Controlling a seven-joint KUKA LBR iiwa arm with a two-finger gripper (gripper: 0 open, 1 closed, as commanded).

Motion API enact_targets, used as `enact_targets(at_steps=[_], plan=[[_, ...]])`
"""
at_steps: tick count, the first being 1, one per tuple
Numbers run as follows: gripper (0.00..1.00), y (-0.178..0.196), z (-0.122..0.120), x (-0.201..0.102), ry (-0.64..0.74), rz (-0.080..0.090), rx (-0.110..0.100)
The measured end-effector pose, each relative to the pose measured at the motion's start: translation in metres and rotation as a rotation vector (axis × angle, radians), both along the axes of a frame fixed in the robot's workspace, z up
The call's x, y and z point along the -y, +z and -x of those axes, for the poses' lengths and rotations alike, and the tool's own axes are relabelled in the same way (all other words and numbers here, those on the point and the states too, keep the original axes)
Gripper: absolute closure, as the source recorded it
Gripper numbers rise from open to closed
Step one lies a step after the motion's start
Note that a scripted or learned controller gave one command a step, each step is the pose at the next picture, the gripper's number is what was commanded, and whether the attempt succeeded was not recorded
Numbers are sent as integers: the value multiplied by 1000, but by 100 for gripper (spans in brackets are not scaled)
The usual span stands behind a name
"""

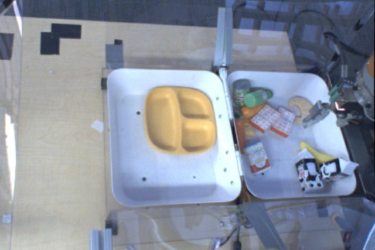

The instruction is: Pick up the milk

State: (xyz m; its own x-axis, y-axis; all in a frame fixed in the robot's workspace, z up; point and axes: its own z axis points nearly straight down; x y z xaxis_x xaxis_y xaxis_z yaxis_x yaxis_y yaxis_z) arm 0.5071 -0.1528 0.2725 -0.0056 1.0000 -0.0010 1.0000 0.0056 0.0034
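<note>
Camera view, black-and-white cow-patterned milk carton (312, 174) near right white bin's (275, 187) front rim, yellow banana (317, 152) touching it, grey two-finger gripper (327, 112) beyond, open and empty, arm cut off.

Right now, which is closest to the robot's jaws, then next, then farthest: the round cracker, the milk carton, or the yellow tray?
Measured from the gripper in the camera view:
1. Round cracker, just left of it, right bin.
2. Milk carton, at the right bin's front.
3. Yellow tray, far off in the left bin.
</note>
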Motion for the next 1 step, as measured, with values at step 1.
enact_targets(at_steps=[1], plan=[[0, -179, 18, 22, 136, 1, 2]])
